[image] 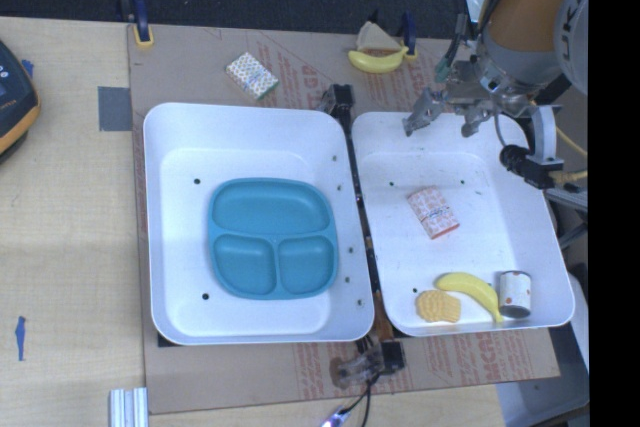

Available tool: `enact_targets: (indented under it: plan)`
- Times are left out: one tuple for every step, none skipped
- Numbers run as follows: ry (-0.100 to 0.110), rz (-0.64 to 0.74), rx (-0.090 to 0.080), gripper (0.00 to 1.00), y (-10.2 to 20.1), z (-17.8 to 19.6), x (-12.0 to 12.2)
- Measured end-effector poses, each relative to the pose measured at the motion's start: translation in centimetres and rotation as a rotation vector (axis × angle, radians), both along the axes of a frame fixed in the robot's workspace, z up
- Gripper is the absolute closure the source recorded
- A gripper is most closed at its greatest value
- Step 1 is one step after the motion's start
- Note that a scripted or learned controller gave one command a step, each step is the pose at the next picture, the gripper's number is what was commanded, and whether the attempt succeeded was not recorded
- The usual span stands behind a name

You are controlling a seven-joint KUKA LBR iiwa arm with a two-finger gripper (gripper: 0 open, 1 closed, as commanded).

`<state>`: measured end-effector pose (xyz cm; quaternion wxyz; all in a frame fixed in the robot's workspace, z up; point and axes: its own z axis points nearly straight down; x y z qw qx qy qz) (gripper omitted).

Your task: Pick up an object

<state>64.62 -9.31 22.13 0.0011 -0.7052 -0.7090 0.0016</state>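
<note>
While I watch from the fixed overhead camera, I see the gripper [446, 118] hanging over the twelve o'clock rim of the right bin [530, 215], its two fingers spread well apart with nothing between them. Behind it, toward one o'clock, the grey arm [530, 5] with its orange band runs out of the picture.

Inside that right bin I count four things. A small red-and-white packet [433, 212] lies near the middle, well apart from the gripper and at about six o'clock from it. Along the six o'clock wall, a yellow banana [472, 293] lies with a ridged yellow biscuit [438, 306] just beside it at its nine o'clock and a small silver can [514, 294] on its side at its three o'clock.

At nine o'clock stands the left bin [165, 215], holding a blue divided plate [272, 237] at its centre.

On the bench beyond the bins, at twelve o'clock, I see a second banana [377, 60] and a small patterned box [251, 74].
</note>
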Motion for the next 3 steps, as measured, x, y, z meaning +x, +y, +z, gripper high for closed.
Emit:
enact_targets:
  plan:
    - [0.001,-0.001,-0.002,0.00,-3.3,-5.0,-3.6]
    - [0.001,0.000,0.000,0.00,-2.8,-13.0,-4.9]
    - [0.002,0.003,-0.002,1.00,-3.0,-11.9,-4.9]
